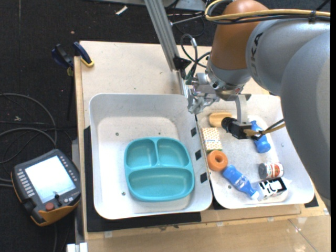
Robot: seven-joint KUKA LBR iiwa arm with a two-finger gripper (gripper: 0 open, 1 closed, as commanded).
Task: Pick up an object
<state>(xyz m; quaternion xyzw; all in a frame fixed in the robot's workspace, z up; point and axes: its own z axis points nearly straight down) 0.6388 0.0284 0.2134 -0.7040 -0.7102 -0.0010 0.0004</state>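
My gripper [196, 105] hangs over the dividing rim between the two bins, near their back edge, with nothing visibly in it. Just right of it in the right bin [294, 156] lies a tan block [218, 119]. In front of that sit a small checkered box [211, 138] and an orange ring [217, 160]. A blue bottle [239, 180] lies toward the front. Farther right are a blue object [261, 142], a red and white can [270, 170] and a black and white item [273, 187].
A teal divided plate [157, 168] lies in the left bin [105, 119]. The grey arm [283, 51] covers the right bin's back right part. A metal strut [160, 25] slants up behind the bins. A teach pendant [44, 185] lies on the floor at left.
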